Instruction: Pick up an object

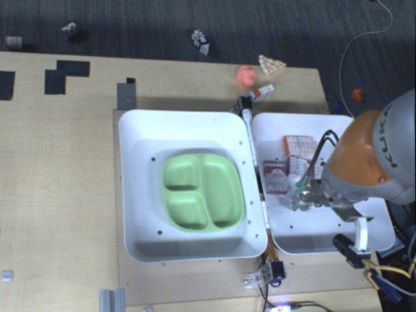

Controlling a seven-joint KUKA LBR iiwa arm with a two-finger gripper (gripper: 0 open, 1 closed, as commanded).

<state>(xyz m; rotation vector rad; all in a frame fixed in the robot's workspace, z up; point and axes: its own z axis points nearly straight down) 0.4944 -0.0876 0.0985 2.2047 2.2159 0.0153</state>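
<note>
Arm [374, 155]: grey body with orange band, entering from right of frame, hanging over right bin.
Gripper [302, 197]: low over right bin [370, 236], at centre-right of frame, just beside the cartons; opening state cannot be determined, and no item is seen held.
Cartons [298, 155]: small printed boxes, red and white, in upper left part of right bin; one lies at the gripper's left [274, 177], close to the bin's left wall.
Left bin [136, 174]: centre of frame, touching right bin along a shared edge.
Tray [203, 192]: green, three compartments, lying flat in middle of left bin.
Bench [58, 194]: tan surface bearing both bins.
Pink ball [246, 75]: on bench edge, above the bins, upper centre.
Wedge [271, 65]: patterned, just right of pink ball.
</note>
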